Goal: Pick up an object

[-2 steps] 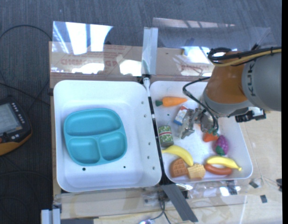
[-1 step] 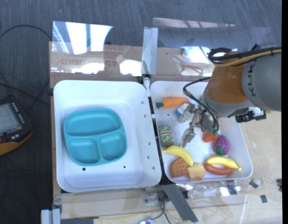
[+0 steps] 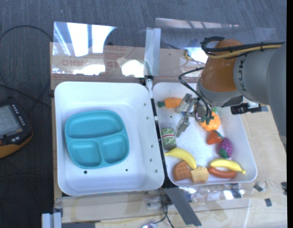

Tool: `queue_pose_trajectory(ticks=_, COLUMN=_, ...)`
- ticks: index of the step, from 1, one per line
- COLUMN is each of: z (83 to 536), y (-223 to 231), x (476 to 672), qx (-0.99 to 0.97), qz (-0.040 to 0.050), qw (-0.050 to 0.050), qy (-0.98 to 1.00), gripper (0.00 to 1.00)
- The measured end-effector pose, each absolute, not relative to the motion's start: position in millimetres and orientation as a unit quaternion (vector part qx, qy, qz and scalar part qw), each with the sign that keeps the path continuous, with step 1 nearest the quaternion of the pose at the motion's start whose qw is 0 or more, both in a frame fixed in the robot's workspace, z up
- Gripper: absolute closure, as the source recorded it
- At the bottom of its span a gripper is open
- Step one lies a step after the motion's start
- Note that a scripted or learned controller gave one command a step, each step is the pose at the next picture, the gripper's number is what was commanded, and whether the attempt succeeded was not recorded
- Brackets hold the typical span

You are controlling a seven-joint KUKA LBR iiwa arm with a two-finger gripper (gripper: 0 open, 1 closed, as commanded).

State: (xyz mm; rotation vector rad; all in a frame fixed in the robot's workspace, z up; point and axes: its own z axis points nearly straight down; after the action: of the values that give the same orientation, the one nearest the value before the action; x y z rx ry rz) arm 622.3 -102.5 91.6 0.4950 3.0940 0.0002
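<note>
My gripper (image 3: 182, 118) hangs over the upper middle of the right bin (image 3: 248, 146) with its two fingers spread open and nothing between them. Just above it lies an orange carrot (image 3: 172, 102). Below the lower finger stands a small green can (image 3: 168, 138). An orange pepper (image 3: 211, 123) sits right of the gripper, partly under the wrist. Further down lie a red fruit (image 3: 213, 137), a purple eggplant (image 3: 225, 147), two bananas (image 3: 182, 155) (image 3: 227, 165), a waffle (image 3: 182, 171), a cracker (image 3: 200, 175) and a sausage (image 3: 221, 173).
The left bin (image 3: 137, 99) holds a teal divided plate (image 3: 96, 138). A ridge (image 3: 157, 137) separates the two bins. Clear plastic walls (image 3: 153, 46) stand behind the bins. A handheld controller (image 3: 8, 127) lies on the floor at far left.
</note>
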Motion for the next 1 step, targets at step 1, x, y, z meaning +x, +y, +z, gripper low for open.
queue_pose_trajectory(ticks=1, z=104.0, y=-102.6, x=624.5, qx=0.157, qz=-0.0015, qw=0.009, qy=0.988, gripper=1.00)
